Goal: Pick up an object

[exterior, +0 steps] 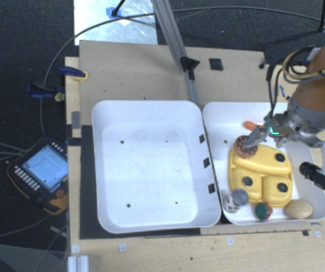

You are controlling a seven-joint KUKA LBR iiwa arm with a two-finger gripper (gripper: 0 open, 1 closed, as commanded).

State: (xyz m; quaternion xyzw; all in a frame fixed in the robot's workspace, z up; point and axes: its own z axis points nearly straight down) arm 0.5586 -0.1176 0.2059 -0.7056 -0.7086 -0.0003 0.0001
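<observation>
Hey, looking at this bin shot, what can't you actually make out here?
- Gripper, camera view: too small and blurred to tell its state or whether it touches the brown ring.
- Orange object: partly hidden behind the gripper.
- Grey ball and green ball: too small for detail.
- Arm: cut off by the right edge.

You see the objects crowded in the right bin [219, 118]. A big yellow toy [261, 174] with dark spots lies flat mid-bin. A brown ring [243, 146] sits at its upper left corner. Along the bin's near wall lie a grey ball [239, 197], a green-red ball [262, 210] and a tan stone [298, 208].
</observation>
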